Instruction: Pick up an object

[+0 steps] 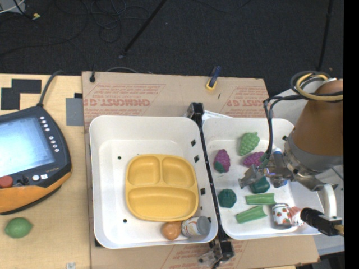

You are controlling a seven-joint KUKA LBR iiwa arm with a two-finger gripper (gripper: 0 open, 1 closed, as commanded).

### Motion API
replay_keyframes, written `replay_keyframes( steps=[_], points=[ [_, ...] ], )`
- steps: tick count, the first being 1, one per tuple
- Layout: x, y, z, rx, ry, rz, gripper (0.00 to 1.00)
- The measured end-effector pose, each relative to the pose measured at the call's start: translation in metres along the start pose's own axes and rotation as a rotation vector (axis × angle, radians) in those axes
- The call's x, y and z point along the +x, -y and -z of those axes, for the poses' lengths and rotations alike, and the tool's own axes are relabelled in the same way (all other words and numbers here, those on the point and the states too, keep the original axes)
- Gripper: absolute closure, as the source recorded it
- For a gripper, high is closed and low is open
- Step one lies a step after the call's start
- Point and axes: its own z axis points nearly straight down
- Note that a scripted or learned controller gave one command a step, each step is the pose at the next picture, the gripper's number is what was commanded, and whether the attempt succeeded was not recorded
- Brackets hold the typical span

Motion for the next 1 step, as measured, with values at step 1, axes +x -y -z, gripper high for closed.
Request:
replay_keyframes(
  steps=[1],
  points=[
    [-0.0010, 0.0000, 0.0097, 0.003, -0.001, -0.003, 1.00]
  ],
)
